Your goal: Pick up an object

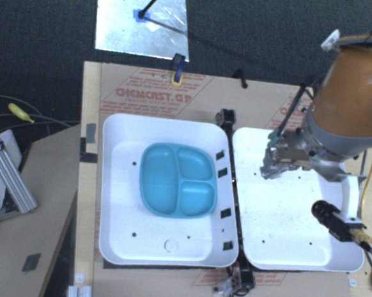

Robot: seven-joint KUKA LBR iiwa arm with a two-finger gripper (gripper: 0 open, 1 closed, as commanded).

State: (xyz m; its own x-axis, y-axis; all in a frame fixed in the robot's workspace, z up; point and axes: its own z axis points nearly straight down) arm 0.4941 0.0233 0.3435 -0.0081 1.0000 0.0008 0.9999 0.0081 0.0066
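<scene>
I see the blue divided plate (177, 180) lying flat, mid left bin (111, 238). Gripper (272, 164) hangs over right bin (293, 255), upper-left area (nothing between fingers); open or clenched, can't tell.

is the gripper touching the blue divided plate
Apart. The camera view shows the gripper over the right bin, while the blue divided plate lies in the left bin.
</scene>
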